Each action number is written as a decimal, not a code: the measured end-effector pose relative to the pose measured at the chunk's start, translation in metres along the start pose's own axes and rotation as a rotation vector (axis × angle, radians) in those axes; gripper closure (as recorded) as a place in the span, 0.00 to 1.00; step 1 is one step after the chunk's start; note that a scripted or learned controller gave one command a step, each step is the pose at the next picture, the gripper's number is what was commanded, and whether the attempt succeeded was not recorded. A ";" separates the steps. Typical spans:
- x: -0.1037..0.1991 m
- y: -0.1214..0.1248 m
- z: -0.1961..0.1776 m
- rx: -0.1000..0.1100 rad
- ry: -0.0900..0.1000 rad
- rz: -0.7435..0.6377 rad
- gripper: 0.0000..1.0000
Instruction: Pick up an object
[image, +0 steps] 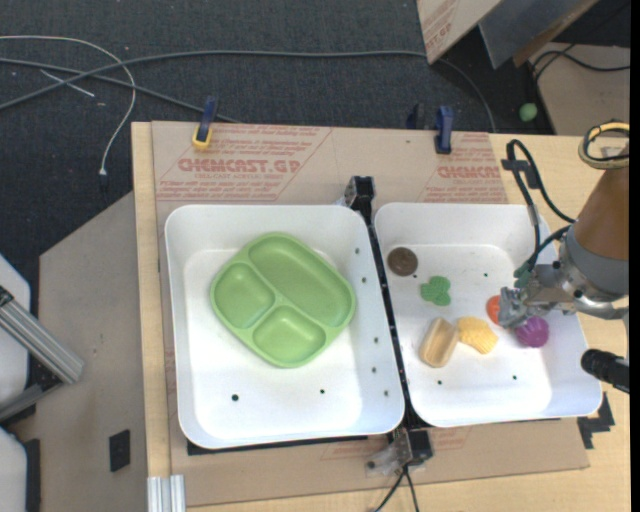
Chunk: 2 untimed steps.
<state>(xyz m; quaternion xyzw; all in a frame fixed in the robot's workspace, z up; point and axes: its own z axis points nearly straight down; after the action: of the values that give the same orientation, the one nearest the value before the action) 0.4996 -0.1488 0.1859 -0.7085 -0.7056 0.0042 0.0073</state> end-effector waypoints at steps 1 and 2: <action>0.000 0.003 -0.007 -0.014 -0.003 -0.004 0.00; -0.001 0.009 0.037 -0.010 -0.001 -0.004 0.00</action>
<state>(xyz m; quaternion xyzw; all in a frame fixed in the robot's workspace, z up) 0.5084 -0.1497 0.1485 -0.7073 -0.7069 0.0010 0.0031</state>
